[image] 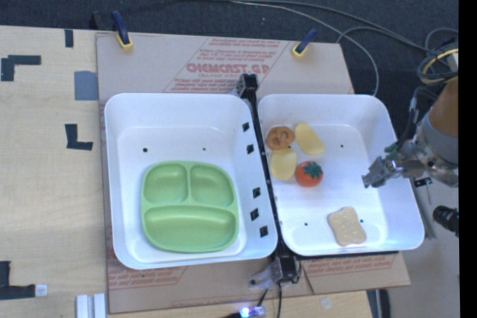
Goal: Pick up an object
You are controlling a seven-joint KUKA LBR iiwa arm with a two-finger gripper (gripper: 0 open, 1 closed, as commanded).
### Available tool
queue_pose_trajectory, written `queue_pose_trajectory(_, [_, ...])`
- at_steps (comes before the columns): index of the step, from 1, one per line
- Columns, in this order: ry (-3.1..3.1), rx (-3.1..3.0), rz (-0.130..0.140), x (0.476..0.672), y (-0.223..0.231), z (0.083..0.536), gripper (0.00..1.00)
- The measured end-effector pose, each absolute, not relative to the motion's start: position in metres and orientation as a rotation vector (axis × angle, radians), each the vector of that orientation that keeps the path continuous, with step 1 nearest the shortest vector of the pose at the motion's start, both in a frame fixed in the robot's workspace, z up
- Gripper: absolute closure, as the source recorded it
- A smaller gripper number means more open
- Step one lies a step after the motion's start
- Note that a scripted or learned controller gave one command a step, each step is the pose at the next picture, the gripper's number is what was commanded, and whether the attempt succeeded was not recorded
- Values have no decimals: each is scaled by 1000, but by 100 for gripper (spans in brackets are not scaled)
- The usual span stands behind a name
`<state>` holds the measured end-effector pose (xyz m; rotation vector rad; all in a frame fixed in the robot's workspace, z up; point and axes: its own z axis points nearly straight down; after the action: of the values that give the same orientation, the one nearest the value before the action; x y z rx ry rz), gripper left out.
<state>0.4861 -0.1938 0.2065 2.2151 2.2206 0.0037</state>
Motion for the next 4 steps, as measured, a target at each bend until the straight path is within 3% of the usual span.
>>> queue_pose_trajectory(1, [2220, 2215, 3, 488, -194, 260, 100])
queue_pose_trajectory(4, [2229, 2215, 0, 547, -38, 232, 100])
